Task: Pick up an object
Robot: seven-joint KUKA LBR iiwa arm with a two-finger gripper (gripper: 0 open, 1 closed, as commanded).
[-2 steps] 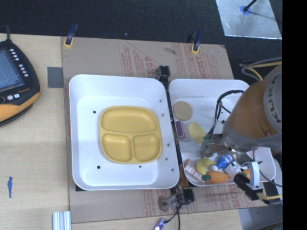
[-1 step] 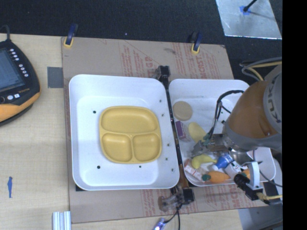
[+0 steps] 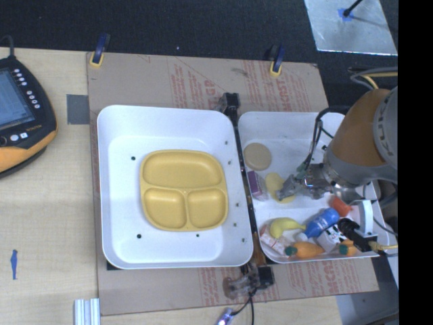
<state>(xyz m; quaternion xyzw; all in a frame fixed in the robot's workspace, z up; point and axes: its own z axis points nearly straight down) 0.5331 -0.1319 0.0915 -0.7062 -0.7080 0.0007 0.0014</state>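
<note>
Arm (image 3: 362, 137): grey with an orange band, nearest the camera, entering from the right above the right bin, wrist angled down and to the left. Table (image 3: 47, 215): pale wood, bearing a brown cardboard sheet (image 3: 203, 80) held by two blue-and-yellow clamps along its far edge. Left bin (image 3: 115, 202): shallow, white, holding a yellow three-compartment tray (image 3: 184, 188) lying flat near its middle. Right bin (image 3: 284, 127): shallow, white, touching the left bin along a black divider; contents crowd its near half. Pendant (image 3: 20, 120): orange and black with a screen, on the table at far left, well apart from the bins. Gripper (image 3: 292, 187): low in the middle of the right bin, fingers slightly apart, tips at a pale yellow object (image 3: 274, 182); whether they clamp it cannot be told. Round tan disc (image 3: 258, 156): flat, toward the far side of the right bin, near the yellow object. Banana (image 3: 283, 226): near edge of the right bin. Blue bottle (image 3: 321, 223): tilted, just beside the banana. Orange carrot-like item (image 3: 308, 250): at the near rim. Purple item (image 3: 254, 183): small, against the divider.
</note>
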